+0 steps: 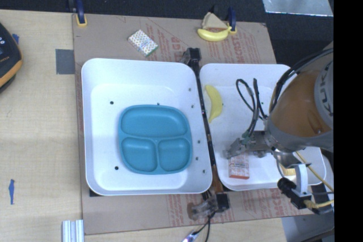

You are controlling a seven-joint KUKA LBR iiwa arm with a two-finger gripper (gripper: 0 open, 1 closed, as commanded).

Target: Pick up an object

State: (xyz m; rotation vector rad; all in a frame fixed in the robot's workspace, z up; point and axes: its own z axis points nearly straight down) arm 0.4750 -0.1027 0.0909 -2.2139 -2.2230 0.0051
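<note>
The grey arm [300, 110] reaches low into the right bin [227, 73], its gripper [241, 150] just above a small red-and-white packet [239, 168], finger spread unreadable, banana [214, 102] apart; judging the approach step, next descend and close.

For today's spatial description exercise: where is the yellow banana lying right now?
The banana lies in the right bin, against its left wall, above the small red-and-white packet.
</note>
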